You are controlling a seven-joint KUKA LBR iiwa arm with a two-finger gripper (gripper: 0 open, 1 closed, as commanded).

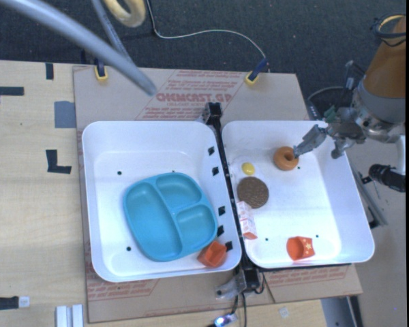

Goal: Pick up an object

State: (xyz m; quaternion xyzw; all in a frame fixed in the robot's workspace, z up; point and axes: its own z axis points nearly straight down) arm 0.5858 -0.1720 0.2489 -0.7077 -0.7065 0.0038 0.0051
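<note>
The right bin (341, 203) holds an orange ring-shaped piece (285, 158), a small yellow ball (248, 168), a brown round disc (253, 192), a red-and-white packet (245, 222) and a red block (299, 248). My gripper (323, 144) hangs over the bin's upper right part, just right of the orange ring. It is open, with nothing between its fingers. One finger (308, 142) points down-left and ends close to the ring.
In the left bin (99, 182) lie a blue divided plate (170, 214) and an orange-red piece (213, 254) at the front right corner. A black divider (221, 176) separates the bins. A grey pole (75, 29) crosses the upper left.
</note>
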